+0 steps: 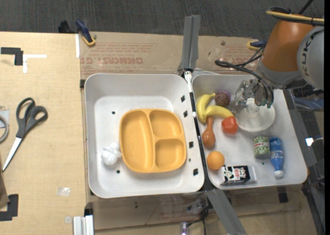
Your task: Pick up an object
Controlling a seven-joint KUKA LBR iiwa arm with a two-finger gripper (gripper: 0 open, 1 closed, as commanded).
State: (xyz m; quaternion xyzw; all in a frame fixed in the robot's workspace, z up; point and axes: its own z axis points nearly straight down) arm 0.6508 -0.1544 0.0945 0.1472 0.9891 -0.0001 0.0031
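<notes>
Objects for picking: all in the right bin (296,174), around the gripper (251,97). Gripper low over the bin's far half, hanging from the grey arm (289,48) with its orange band. Finger state impossible to tell; nothing seen held.

Directly under and just right of the gripper: a white bowl (256,118). Just left of the gripper: a dark purple grape bunch (223,98), and beyond it a yellow banana (209,108). Left and nearer the camera: a red tomato (230,124) touching the bowl's rim, then a brown pear-shaped piece (208,136). Further toward the near edge: an orange (215,160), a black-and-white carton (237,174), a green can (261,147) and a blue bottle (277,156) side by side.

Well to the gripper's left, in the left bin (98,126): a yellow divided tray (153,140) and a white crumpled lump (110,153) beside it. Far left on the bench: scissors (23,120).
</notes>
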